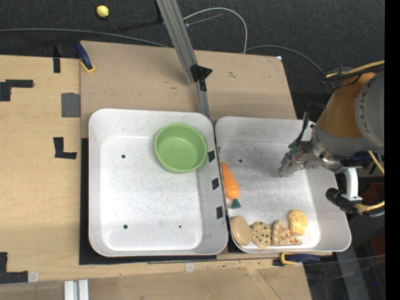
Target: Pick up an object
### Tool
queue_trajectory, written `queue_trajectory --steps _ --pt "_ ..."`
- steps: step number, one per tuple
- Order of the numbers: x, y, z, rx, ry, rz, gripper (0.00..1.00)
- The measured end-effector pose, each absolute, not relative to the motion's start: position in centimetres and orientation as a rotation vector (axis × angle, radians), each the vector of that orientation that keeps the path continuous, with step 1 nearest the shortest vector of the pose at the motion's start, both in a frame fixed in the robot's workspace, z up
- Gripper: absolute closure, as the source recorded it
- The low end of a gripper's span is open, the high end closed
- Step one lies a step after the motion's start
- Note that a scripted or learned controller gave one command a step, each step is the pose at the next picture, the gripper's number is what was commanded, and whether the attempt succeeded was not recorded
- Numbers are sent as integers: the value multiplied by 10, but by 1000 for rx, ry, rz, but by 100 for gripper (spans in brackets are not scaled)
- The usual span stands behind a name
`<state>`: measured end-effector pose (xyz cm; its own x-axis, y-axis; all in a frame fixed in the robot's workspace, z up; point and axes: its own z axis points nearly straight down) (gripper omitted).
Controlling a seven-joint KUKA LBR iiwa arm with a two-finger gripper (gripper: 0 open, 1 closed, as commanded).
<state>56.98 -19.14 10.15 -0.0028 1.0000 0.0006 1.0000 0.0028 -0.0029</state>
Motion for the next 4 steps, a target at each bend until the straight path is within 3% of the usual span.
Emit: queue_trajectory --steps 2,3,4 --pt "580 -178 208 -2222 -2228 -4 100" --pt "580 -177 232 -2220 -2224 -2 100" --pt "582 -125 229 -2213 -2226 0 100"
